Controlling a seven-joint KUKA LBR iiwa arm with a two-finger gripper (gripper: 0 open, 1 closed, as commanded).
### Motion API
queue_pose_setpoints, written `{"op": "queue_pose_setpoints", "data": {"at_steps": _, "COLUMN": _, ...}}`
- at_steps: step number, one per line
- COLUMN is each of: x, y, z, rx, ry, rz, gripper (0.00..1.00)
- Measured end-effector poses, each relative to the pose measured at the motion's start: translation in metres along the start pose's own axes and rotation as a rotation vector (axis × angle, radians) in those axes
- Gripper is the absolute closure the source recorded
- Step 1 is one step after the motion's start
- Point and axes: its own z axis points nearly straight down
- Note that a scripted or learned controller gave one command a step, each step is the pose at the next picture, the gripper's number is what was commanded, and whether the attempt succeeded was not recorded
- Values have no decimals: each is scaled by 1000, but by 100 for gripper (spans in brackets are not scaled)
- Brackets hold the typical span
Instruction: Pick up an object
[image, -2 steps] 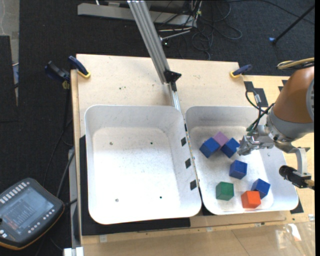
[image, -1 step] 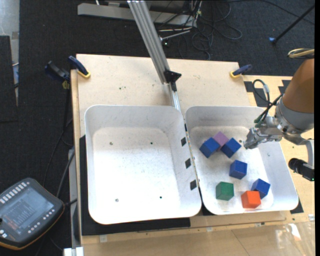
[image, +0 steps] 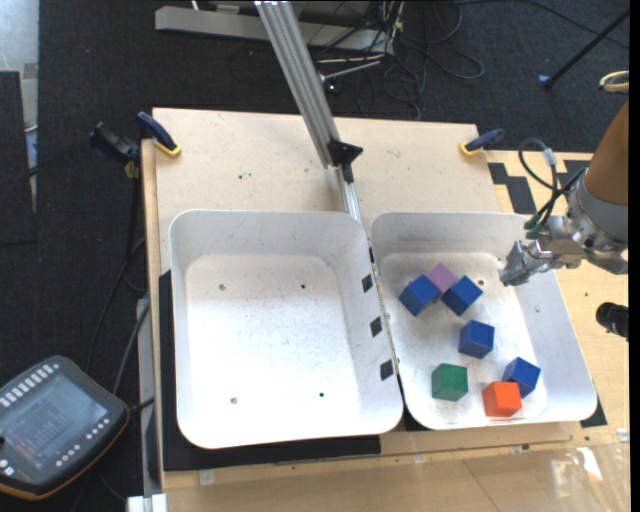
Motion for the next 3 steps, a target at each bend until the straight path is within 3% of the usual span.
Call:
{"op": "queue_pose_setpoints", "data": {"at_steps": 2, "x": 106, "y": 4, "z": 23, "rx": 7, "ry": 4, "rz": -5, "gripper": 100}}
{"op": "queue_pose_setpoints", "data": {"at_steps": 3, "x": 165, "y": 5, "z": 12, "rx": 5, "ry": 4, "rz": -6, "gripper": 100}}
